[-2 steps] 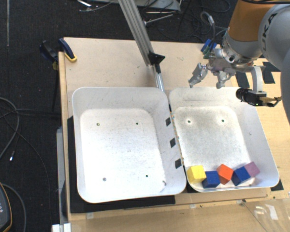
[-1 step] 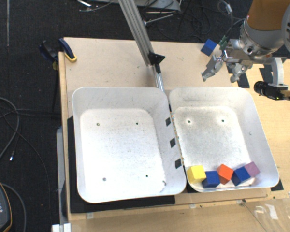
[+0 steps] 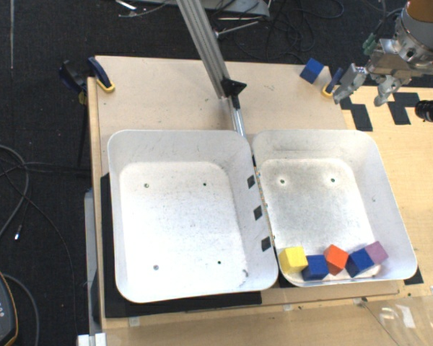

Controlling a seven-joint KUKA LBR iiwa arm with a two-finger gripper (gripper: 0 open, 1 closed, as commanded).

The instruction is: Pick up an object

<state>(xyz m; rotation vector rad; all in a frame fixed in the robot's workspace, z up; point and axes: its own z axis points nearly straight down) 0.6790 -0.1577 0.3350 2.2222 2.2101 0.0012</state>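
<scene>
Several small blocks lie along the near edge of the right bin (image 3: 368, 157): a yellow block (image 3: 293, 258), a blue block (image 3: 316, 267), an orange block (image 3: 336, 257), a second blue block (image 3: 360, 262) and a purple block (image 3: 377, 252). My gripper (image 3: 368, 86) hangs high at the upper right, above the bench beyond the right bin's far corner. Its two fingers stand spread apart with nothing between them. It is far from the blocks.
The left bin (image 3: 177, 215) sits beside the right one. A lone blue cube (image 3: 312, 70) rests on the bench at the back right. A metal pole (image 3: 206, 38) slants down to the bins' junction. Clamps (image 3: 101, 74) sit at the back left corner.
</scene>
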